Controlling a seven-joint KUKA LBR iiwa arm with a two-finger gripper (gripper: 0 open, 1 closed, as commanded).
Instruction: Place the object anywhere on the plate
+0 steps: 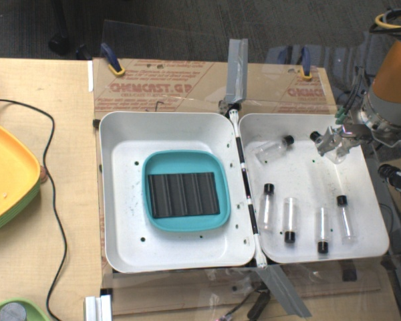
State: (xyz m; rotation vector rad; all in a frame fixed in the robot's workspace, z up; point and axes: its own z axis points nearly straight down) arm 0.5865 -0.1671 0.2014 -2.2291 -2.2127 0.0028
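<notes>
Your gripper (334,141) hangs over the far right corner of the right bin (367,179), with the arm (391,85) and its orange band coming in from the right edge. You cannot tell from this angle how far the gripper is open; a clear tube with a black cap (323,141) lies right at its tip, but whether it is actually clamped is not visible.

Just left of the gripper, another capped tube (274,148) lies tilted near the bin's far wall, its black cap pointing toward the gripper. Nearer the front of the same bin you have four more tubes, all roughly upright in the view: one by the left wall with its cap at the far end (266,206), one just beside it with its cap at the near end (289,219), a third further right, cap also at the near end (322,231), and the fourth closest to the right wall, cap at the far end (344,217). They lie apart from one another (none touching).

In the left bin (120,179) sits the teal plate (186,191), roughly centred, with a dark ribbed insert (185,194) inside it. No tube lies on it.

Off to the left on the wooden surface (53,259) you can see a stack of yellow dishes (7,179) and a black cable (53,199).
</notes>
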